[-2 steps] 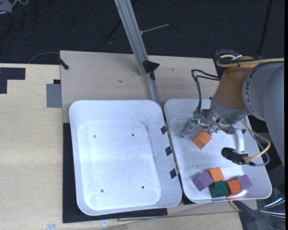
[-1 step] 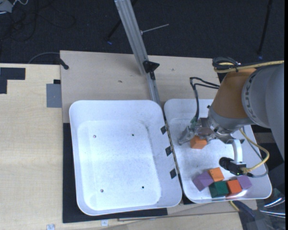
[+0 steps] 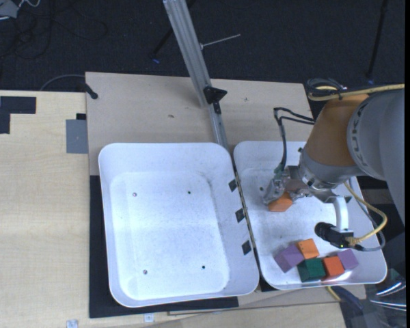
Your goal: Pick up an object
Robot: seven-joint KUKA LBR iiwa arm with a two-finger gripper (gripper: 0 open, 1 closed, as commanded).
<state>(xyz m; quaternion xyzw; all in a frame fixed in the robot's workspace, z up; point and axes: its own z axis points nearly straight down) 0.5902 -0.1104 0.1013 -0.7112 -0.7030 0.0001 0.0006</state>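
My gripper reaches into the right bin from the right, near the bin's middle left. A small orange block sits tilted between its fingertips, and the gripper is shut on it. Close to the bin's front right corner lies a cluster of blocks: a purple block, an orange block, a green block, a red-orange block and another purple block.
The left bin stands beside the right one, joined by black clips. A slanted aluminium rail runs down to the bins' back edge. The arm's cables hang over the right bin.
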